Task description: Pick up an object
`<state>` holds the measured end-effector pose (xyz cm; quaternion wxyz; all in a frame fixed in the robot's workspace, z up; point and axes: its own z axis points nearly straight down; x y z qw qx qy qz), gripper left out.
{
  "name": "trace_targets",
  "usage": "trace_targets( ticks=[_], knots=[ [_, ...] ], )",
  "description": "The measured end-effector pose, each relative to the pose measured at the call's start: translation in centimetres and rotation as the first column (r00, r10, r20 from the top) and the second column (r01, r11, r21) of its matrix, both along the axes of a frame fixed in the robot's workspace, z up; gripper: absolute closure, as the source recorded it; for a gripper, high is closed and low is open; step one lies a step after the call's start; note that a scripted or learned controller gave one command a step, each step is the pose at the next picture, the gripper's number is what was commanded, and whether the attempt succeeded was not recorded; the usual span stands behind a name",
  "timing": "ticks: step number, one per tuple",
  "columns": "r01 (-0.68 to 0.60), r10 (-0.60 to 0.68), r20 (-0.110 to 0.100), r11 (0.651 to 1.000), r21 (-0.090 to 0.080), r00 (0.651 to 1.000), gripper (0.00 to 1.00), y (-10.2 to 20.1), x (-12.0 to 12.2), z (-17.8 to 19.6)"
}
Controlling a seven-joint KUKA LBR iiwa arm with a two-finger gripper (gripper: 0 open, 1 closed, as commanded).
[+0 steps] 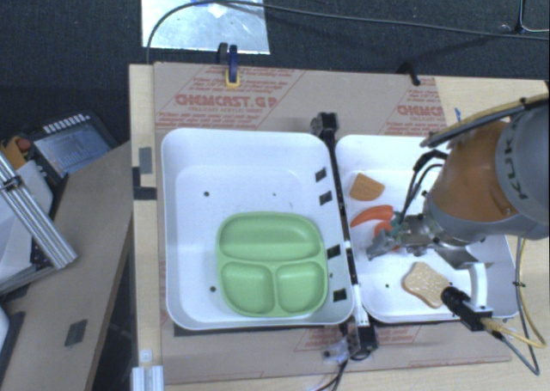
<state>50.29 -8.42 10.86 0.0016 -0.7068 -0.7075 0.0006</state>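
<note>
We hover our gripper (378,247) low in the right bin (378,150), just beside the red-orange piece (371,215), positioned to grasp; whether our fingers are open, we cannot tell.

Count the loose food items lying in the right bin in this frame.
3: an orange wedge near the bin's upper left, a red-orange piece just below it beside the gripper, and a toast slice near the front. The arm may hide others.

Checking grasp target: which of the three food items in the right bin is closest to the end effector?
The red-orange piece, right beside the end effector. The orange wedge sits farther back; the toast slice lies nearer the front edge.
</note>
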Motion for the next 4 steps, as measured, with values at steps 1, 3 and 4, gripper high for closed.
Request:
trace_targets(
  ticks=[1, 3, 4],
  knots=[
    [-0.001, 0.001, 0.004, 1.000, -0.001, 1.000, 1.00, -0.1, 0.1, 1.3],
    [-0.004, 0.004, 0.011, 1.000, -0.003, 1.000, 1.00, 0.3, 0.4, 13.3],
    [-0.003, 0.003, 0.006, 1.000, -0.002, 1.000, 1.00, 0.3, 0.5, 13.6]
  ],
)
